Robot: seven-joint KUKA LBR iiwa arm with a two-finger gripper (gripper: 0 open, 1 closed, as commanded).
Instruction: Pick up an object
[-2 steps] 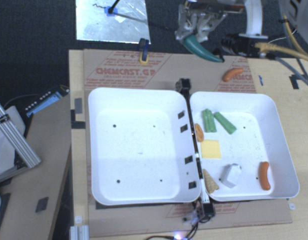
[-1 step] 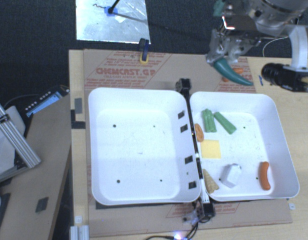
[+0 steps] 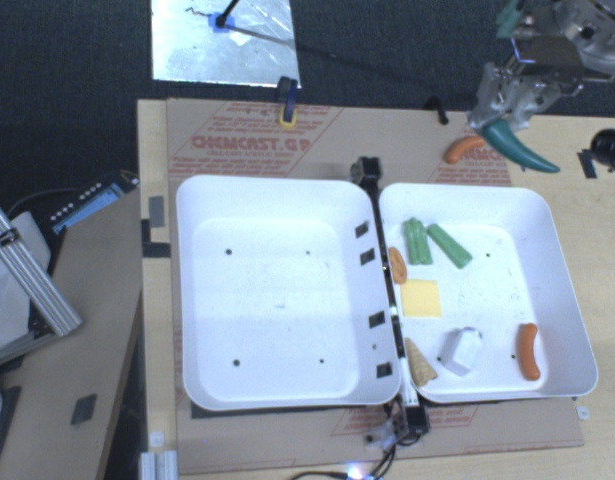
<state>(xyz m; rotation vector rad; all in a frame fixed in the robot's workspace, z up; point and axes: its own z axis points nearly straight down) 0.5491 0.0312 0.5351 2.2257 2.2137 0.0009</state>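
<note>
My gripper [image 3: 503,118] hangs above the far edge of the right bin [image 3: 562,268], at the top right of the camera view. A teal curved piece [image 3: 522,147], shaped like a pepper, sticks out from between its fingers and points down to the right, lifted off the bin. Just left of it an orange sausage [image 3: 464,149] lies on the cardboard behind the bin. Inside the right bin are two green sticks [image 3: 417,240] [image 3: 449,245], a yellow square [image 3: 420,297], a white block [image 3: 461,350], a tan cone [image 3: 419,363], an orange sausage [image 3: 528,351] and a small orange piece [image 3: 397,265].
The left bin [image 3: 202,268] sits beside the right one, joined by a black-clipped divider [image 3: 382,278]. A yellow-and-blue clamp [image 3: 287,103] stands at the board's far edge. A silver sheet [image 3: 222,28] lies behind. A metal rail [image 3: 27,278] slants at the left.
</note>
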